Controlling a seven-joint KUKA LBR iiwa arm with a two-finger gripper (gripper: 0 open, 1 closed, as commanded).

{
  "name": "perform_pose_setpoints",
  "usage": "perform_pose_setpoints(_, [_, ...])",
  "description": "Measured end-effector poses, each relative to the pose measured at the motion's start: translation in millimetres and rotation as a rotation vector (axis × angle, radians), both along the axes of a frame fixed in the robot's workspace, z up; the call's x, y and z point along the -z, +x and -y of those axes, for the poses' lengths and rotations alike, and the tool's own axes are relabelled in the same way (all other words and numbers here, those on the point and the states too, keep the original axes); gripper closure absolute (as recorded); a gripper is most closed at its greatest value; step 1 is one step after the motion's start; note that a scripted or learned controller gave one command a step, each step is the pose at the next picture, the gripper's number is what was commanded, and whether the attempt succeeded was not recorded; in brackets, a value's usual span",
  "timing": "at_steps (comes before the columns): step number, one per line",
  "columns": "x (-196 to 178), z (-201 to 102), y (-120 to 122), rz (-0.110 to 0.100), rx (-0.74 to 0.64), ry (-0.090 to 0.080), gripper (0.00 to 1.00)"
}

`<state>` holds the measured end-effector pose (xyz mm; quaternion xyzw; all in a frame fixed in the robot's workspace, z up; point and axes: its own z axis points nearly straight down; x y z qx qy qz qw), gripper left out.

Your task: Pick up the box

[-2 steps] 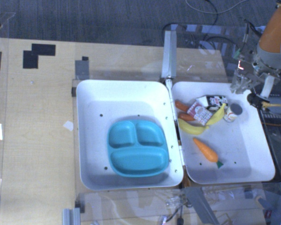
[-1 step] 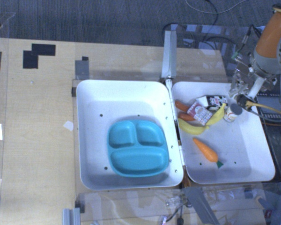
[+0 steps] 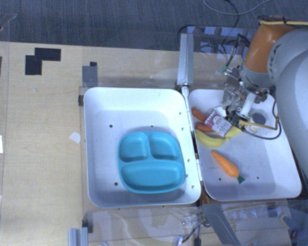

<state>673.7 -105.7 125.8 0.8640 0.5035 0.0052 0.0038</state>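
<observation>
Touching banana (image 3: pixel 215 140), box (image 3: pixel 217 122) sits near bin wall (image 3: pixel 200 160).

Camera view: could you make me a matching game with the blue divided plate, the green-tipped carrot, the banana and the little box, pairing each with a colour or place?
1. blue divided plate
2. green-tipped carrot
3. banana
4. box

A. yellow
B. closest to the pincer
C. in the left bin
D. orange, lying alone toward the right bin's front

Pairs: 1-C, 2-D, 3-A, 4-B.
</observation>
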Motion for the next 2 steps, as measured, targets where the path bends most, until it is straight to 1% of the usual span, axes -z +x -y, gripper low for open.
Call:
perform_pose_setpoints(1, [-98.9,-19.7,-3.3,-0.011,-0.010,0.001,1.00])
perform_pose_setpoints(2, [-19.8,-22.9,-4.4,-0.015,0.339,0.004,1.00])
